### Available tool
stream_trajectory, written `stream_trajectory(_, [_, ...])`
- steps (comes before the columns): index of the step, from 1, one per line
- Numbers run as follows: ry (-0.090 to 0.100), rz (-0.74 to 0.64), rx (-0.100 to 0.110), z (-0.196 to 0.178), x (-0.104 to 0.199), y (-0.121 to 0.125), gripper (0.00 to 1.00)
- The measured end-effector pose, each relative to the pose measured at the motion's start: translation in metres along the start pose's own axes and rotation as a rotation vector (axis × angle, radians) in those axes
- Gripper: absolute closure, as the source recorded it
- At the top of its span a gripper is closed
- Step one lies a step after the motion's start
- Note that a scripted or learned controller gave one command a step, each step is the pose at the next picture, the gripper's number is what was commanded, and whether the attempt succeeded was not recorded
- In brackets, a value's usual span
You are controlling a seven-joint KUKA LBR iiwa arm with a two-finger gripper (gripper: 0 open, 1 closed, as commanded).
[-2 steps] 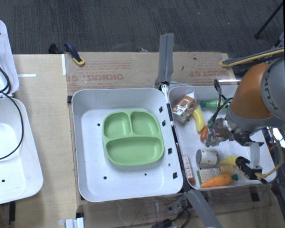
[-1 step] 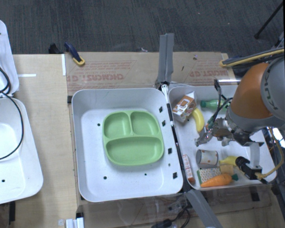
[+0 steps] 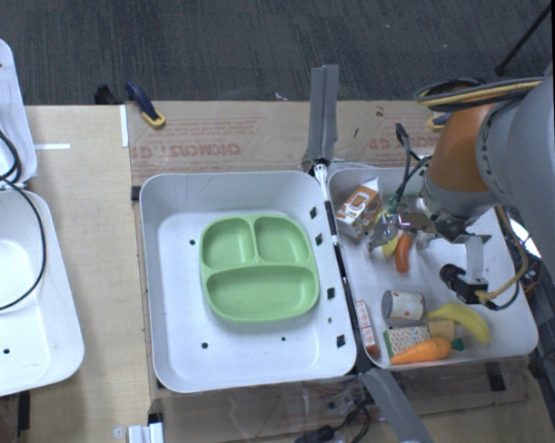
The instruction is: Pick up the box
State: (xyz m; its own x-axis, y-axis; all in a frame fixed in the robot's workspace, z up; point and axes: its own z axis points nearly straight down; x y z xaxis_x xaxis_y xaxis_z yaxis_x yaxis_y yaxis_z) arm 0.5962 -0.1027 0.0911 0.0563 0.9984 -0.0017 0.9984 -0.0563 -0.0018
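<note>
The box (image 3: 357, 206) is a small brown and white carton lying tilted in the far left corner of the right bin (image 3: 518, 339). My gripper (image 3: 388, 227) is low in that bin, just right of the box and slightly nearer the camera, over a yellow piece and a small orange-red piece (image 3: 403, 252). The grey arm with its orange band (image 3: 459, 157) reaches in from the right and hides the bin's far right part. I see nothing held in the gripper.
A green divided plate (image 3: 258, 266) lies in the left bin (image 3: 173, 347). In the right bin's near part are a small can (image 3: 404, 304), a banana (image 3: 468, 321), a carrot (image 3: 422, 351) and a speckled block (image 3: 405, 336). Black cable loops hang by the wrist (image 3: 470, 282).
</note>
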Motion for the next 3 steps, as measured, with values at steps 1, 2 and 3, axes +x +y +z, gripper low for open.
stream_trajectory(1, [0.001, -0.063, 0.000, 0.0002, -0.0199, -0.0829, 0.00])
stream_trajectory(2, [0.001, -0.060, 0.001, -0.0087, -0.0206, -0.0828, 1.00])
stream_trajectory(3, [0.001, -0.060, 0.001, -0.0087, -0.0206, -0.0828, 0.00])
